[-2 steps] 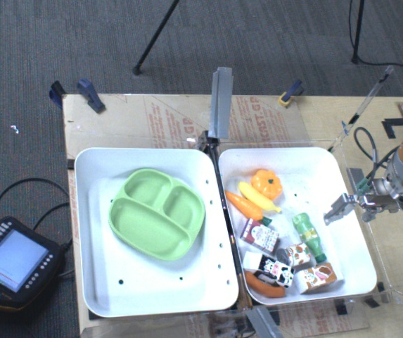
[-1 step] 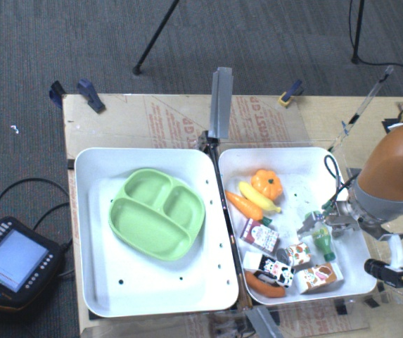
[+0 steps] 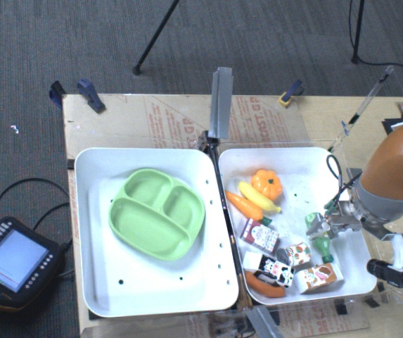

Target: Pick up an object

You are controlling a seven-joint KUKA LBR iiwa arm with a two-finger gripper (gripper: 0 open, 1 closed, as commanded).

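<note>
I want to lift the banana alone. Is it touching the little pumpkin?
Touching. In the camera view the banana lies slantwise with its upper edge right against the base of the pumpkin; no white bin floor shows between them.

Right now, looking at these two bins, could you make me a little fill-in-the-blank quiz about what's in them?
1. The green plate lies in the ____ bin as the camera sees it.
2. The pumpkin is coloured ____.
3. The yellow banana lies just below the pumpkin and beside a ____.
4. The gripper hangs over the ____ bin, near a small green bottle.

Missing words: left; orange; carrot; right
</note>
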